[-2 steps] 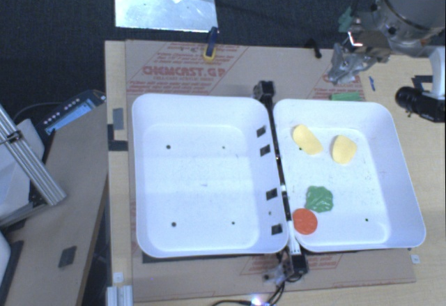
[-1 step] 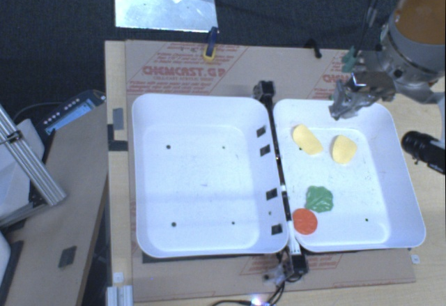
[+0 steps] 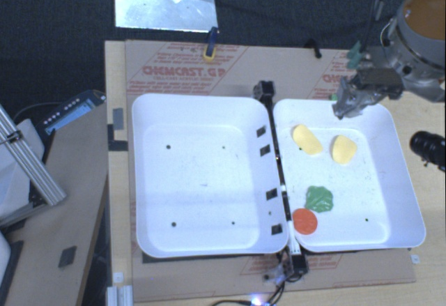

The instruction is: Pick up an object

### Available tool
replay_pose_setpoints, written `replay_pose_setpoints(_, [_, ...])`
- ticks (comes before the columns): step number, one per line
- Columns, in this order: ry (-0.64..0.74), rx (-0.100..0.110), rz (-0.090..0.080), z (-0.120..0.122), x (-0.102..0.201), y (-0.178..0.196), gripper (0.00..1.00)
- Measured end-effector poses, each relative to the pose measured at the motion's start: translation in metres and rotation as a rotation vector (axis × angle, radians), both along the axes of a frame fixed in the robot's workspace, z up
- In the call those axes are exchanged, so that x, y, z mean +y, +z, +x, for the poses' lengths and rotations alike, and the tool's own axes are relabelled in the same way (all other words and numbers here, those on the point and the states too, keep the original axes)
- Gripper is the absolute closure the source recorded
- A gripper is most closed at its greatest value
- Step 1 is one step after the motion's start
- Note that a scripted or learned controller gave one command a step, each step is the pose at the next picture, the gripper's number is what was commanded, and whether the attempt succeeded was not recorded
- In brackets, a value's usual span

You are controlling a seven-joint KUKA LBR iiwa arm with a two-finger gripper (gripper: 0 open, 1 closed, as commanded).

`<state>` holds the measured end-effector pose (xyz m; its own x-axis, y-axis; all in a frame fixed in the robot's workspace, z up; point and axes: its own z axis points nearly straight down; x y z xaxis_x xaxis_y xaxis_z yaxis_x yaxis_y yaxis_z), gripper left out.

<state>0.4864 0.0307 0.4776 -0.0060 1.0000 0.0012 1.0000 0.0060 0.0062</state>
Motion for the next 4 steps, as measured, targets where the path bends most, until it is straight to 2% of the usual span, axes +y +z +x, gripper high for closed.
replay_pose_setpoints(1, [-0.001,-0.003,0.0,0.0,0.005,0.061,1.0])
replay_pose_setpoints(2, [0.005,0.013,-0.001,0.006,0.074,-0.039,1.0])
replay_pose_setpoints(3, [0.001,0.002,0.001,0.0,0.095,-0.013,1.0])
replay_pose_setpoints(4, [0.0,0.001,0.001,0.0,0.089,0.029,1.0])
